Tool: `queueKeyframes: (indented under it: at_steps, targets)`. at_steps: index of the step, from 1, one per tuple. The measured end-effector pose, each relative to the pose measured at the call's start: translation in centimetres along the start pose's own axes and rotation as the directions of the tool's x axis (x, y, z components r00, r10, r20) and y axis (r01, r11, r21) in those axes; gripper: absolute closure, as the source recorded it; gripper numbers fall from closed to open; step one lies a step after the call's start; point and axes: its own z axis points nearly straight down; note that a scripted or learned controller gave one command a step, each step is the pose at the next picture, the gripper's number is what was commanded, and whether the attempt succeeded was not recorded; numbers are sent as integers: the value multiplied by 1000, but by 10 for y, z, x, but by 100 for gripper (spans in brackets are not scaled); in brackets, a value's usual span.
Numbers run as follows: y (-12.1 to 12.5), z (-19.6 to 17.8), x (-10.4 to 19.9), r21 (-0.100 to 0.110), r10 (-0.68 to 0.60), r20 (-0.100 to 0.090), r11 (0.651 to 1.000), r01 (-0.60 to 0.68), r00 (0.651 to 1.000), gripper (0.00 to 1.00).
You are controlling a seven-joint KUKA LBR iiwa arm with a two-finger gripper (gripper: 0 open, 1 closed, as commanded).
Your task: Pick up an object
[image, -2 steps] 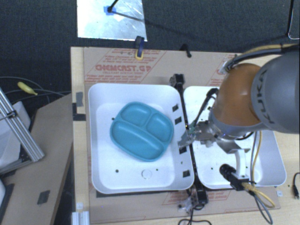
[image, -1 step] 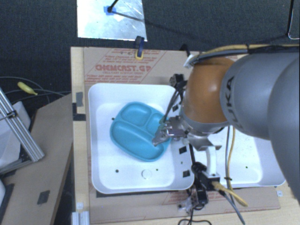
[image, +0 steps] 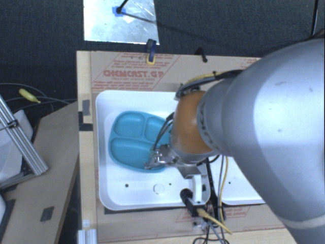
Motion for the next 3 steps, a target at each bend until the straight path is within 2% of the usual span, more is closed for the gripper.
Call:
queueKeyframes:
  at_steps: [1,2,3]
  targets:
    - [-11,-199,19,-13,-6,-8,1000,6,1000,0]
    - [11,-54,-10,12,3,2,1000,-3,1000,0]
    - [12,-71,-8,5,-1,-2,1000,1,1000,100]
